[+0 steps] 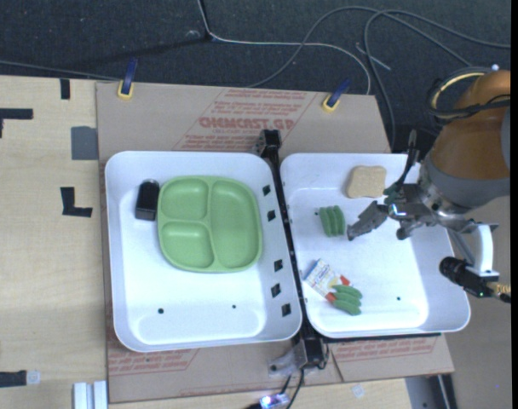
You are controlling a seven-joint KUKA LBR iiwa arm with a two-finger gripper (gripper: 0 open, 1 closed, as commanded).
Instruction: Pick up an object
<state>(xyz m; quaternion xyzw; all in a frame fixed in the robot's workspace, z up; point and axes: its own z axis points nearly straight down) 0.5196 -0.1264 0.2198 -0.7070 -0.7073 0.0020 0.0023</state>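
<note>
In the right bin point(412, 318), four things lie loose on the white floor. A small green ridged piece point(331, 221) sits near the middle of the bin, toward its left wall. Up by the far edge rests a tan sponge-like block point(365, 181), well clear of the green piece. Down toward the near edge there's a little crinkled packet point(321, 275) with red and white on it, and just beside that, touching or nearly so, a green pod-shaped toy point(348, 299).

The gripper point(380, 218) hangs over the middle of that bin, coming in from the right edge. One dark finger point(364, 223) points left toward the green ridged piece, with a gap of bare floor between them. The other finger sits further right, so the claw is spread apart, and nothing is between the fingers. The grey and orange arm point(468, 156) covers the bin's right wall and far right corner.

Nothing lies between the claw and the green ridged piece; the tan block stands just beyond the claw toward the far edge.

Across the dark divider point(280, 220), the left bin point(191, 326) carries a green sectioned plate point(210, 224) in its middle, with a small black block point(146, 200) touching the plate's left rim. Cables point(327, 32) trail over the dark floor beyond the bench.
</note>
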